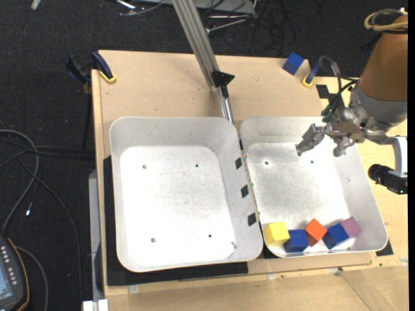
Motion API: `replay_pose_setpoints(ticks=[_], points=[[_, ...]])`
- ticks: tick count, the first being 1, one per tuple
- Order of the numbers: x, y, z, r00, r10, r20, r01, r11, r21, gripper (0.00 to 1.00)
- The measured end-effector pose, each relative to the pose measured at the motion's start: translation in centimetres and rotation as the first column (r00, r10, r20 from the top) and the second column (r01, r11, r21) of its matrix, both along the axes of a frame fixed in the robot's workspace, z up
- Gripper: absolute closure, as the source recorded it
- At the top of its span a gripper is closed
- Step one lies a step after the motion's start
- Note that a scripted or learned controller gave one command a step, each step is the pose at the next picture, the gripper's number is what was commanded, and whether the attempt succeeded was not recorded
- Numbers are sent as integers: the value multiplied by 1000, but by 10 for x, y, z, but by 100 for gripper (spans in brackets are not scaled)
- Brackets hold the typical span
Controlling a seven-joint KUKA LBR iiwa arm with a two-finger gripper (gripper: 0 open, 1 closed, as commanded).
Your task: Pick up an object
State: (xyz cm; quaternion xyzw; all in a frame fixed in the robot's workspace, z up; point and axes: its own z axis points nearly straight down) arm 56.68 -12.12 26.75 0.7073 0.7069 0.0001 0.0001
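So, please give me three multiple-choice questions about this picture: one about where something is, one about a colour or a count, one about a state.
1. Where in the right bin do the blocks lie?
A. along its near edge
B. in its middle
C. along its far edge

2. How many blocks lie in the right bin?
A. three
B. five
C. seven

3. What do the fingers of the gripper hold?
A. the yellow block
B. nothing, spread open
C. the orange block

Answers: 1 A, they sit in a row at the near rim. 2 B, yellow, blue, orange, blue, purple. 3 B, the gap between them shows bare bin floor.
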Motion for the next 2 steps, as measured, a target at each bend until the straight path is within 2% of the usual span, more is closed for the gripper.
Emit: replay_pose_setpoints(ticks=[1,2], points=[[0,0,0,1000,0,0,0,1000,0,0],[-10,50,-55,1000,8,-6,-7,1000,3,0]])
